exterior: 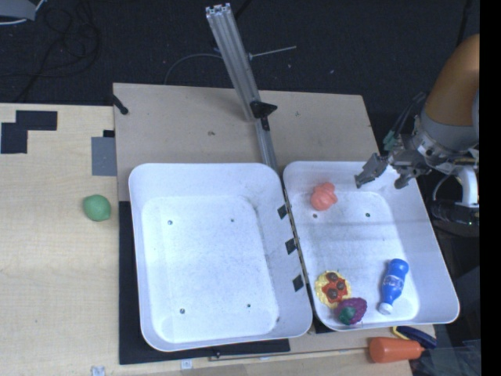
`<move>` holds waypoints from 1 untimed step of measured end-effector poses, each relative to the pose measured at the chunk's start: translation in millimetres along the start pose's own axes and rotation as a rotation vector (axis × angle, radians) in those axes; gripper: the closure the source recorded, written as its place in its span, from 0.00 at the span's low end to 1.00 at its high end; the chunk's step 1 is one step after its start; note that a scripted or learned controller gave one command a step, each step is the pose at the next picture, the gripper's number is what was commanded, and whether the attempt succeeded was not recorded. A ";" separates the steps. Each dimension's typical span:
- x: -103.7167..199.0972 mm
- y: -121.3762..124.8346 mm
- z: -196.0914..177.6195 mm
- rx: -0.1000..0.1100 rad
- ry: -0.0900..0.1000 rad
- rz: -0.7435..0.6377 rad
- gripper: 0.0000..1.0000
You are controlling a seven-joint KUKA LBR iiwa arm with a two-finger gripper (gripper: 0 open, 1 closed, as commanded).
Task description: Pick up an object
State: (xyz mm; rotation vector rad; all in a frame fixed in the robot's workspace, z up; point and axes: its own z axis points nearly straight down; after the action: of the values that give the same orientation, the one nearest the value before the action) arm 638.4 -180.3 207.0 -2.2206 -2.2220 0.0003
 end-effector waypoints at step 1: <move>-6.8 -8.0 53.1 0.004 0.001 0.000 0.00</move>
State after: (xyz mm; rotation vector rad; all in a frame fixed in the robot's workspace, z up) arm 630.4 -187.1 153.9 -2.2184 -2.2188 0.0042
